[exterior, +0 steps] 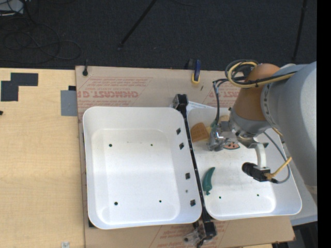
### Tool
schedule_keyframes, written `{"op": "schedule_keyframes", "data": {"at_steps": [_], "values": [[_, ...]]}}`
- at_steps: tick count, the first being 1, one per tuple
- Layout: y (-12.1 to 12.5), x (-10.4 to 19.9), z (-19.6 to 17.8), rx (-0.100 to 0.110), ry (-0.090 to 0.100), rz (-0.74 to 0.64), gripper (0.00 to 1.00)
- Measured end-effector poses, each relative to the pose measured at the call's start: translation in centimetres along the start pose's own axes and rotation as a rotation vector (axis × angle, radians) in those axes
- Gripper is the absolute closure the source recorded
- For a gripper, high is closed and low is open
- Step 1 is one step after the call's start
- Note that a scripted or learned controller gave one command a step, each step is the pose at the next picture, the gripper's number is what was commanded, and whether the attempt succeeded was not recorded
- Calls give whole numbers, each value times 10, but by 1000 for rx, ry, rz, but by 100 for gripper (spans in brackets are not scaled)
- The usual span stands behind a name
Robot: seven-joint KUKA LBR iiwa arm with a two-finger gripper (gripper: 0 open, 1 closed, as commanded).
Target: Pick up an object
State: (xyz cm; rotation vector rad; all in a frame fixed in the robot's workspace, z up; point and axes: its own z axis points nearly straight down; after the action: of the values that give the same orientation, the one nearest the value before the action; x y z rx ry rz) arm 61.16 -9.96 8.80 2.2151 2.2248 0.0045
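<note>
Right bin (282,203): green object (208,181) lying loose by dividing wall; brown block (199,133) near upper edge, just beside pincer (216,142). Pincer lowered there for picking; opening and contents impossible to tell. Left bin (95,138) alongside.

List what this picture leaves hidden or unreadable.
- Pincer: too small and cluttered in the camera view to read its state.
- Reddish object: mostly covered by the pincer, so its identity is unclear.
- Right bin: its upper right part is hidden under the arm.
</note>
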Motion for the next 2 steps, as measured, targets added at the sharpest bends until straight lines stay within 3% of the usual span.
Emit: {"op": "schedule_keyframes", "data": {"at_steps": [2], "values": [[-60,0,0,6,0,4,100]]}}
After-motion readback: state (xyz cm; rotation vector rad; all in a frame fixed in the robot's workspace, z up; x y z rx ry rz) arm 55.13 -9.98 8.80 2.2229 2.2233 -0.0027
